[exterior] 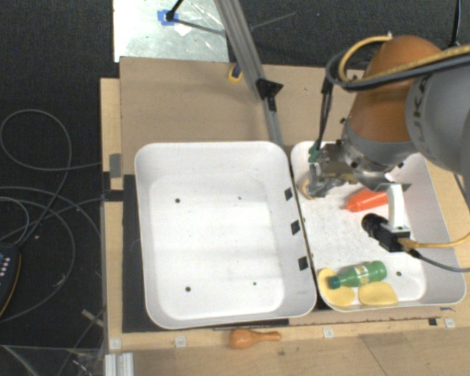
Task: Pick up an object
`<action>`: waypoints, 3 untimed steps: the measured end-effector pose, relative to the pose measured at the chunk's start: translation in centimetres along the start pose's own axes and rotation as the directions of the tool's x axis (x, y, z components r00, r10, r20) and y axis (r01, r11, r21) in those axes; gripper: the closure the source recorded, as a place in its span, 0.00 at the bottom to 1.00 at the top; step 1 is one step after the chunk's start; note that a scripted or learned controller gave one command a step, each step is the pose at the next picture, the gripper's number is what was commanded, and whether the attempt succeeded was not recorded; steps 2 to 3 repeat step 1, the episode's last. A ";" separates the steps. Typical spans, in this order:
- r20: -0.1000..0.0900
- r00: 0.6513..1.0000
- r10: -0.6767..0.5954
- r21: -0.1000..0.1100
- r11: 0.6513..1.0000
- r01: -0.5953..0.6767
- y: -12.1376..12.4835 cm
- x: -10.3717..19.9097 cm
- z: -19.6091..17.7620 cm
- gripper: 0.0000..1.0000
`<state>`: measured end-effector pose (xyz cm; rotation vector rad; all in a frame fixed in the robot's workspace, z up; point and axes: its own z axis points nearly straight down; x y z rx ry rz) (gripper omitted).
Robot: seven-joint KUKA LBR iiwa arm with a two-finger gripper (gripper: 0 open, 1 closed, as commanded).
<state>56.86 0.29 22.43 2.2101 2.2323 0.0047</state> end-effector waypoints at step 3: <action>-0.001 1.000 -0.001 0.000 1.000 0.001 2.5 5.3 0.5 1.00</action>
